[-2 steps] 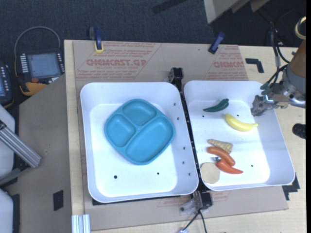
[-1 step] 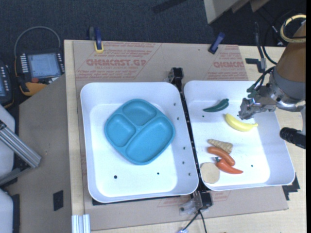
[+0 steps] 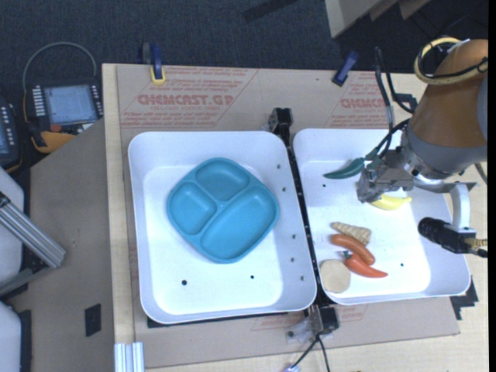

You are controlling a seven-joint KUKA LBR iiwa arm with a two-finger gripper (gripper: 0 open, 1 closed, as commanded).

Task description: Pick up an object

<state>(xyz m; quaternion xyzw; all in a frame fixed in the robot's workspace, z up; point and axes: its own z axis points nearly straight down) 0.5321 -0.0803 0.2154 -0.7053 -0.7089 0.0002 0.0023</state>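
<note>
**Hand low over the yellow piece in the right bin**

Nearest, a tan disc (image 3: 335, 276), red pepper (image 3: 364, 266), sausage (image 3: 353, 246) and cone (image 3: 351, 230). Beyond, the hand (image 3: 377, 188), grip state unclear, touches a yellow toy (image 3: 392, 202) beside a green pepper (image 3: 343, 170). The left bin (image 3: 147, 208) holds a blue divided plate (image 3: 222, 209).

A single fixed camera looks down at a slant from above the table (image 3: 116, 208), taking in both white bins: the left bin (image 3: 147, 231) fills the frame's centre, the right bin (image 3: 411, 277) its right side. Dark floor crosses the top edge. The arm (image 3: 449, 122) enters from the right.
</note>
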